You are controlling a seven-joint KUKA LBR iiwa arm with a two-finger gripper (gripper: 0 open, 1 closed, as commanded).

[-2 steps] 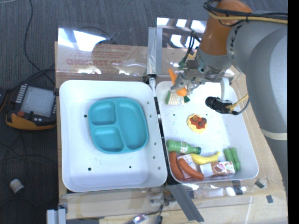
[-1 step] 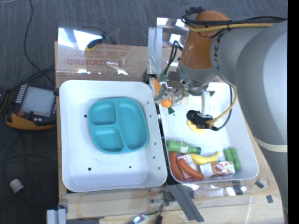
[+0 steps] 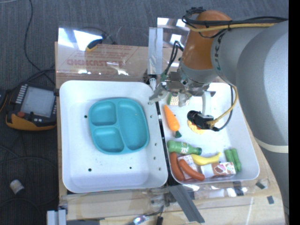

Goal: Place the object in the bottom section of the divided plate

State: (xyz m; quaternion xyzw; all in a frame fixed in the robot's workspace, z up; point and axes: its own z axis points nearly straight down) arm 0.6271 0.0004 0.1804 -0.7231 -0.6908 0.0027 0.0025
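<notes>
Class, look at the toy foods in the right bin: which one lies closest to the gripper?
The orange carrot. It lies at the bin's upper left, just below the gripper, while the banana, sausages and green bottle sit lower down.

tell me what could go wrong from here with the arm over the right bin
1. The toy food is crowded: the carrot lies close to the green bottle, and the banana and sausages touch, so a grasp might catch two things or nudge them.
2. The gripper hangs near the wall between the bins, so a descent there could clip it.
3. The divided plate sits loose in the left bin; a rough drop could shift it or miss the bottom section.
</notes>
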